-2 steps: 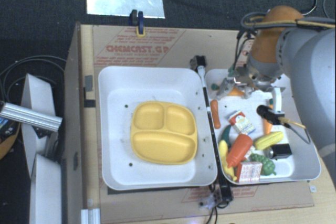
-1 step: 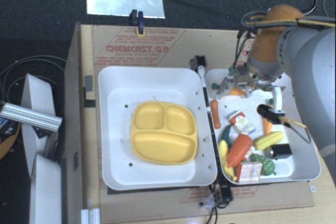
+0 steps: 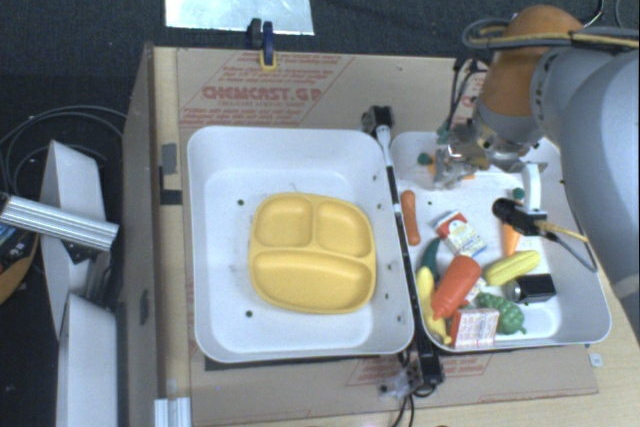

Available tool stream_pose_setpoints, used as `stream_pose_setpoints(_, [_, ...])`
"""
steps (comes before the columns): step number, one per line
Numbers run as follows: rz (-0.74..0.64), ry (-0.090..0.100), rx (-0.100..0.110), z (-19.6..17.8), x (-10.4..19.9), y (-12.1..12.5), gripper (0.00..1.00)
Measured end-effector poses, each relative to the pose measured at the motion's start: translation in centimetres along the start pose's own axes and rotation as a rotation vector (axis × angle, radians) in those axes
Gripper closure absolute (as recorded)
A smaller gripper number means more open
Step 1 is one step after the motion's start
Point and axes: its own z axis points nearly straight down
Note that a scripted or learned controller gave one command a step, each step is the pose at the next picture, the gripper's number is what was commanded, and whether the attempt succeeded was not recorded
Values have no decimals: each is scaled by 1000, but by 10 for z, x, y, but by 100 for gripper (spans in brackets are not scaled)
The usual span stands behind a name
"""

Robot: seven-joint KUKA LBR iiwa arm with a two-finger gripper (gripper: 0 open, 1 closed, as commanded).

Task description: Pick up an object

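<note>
While reaching in over the right bin (image 3: 600,310), arm (image 3: 590,105) hanging gripper (image 3: 452,165) at that bin's far left corner; finger state impossible to tell. Lying near the bin's front: carrot (image 3: 456,283), corn (image 3: 512,267), small carton (image 3: 462,235).

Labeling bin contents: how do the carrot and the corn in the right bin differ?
The carrot is orange with a tapered body; the corn is yellow and blunt at both ends. The carrot looks larger than the corn. The carrot runs steeply, its narrow end toward the bin's near edge; the corn lies closer to level, slightly raised to the right. Both are toy vegetables lying in the right bin, close together.
</note>
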Motion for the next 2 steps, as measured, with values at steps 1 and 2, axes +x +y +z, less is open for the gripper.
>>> stream_pose_setpoints(1, [-1,-3,-13,-2,0,2,0])
stream_pose_setpoints(2, [5,-9,-40,11,-64,-36,0])
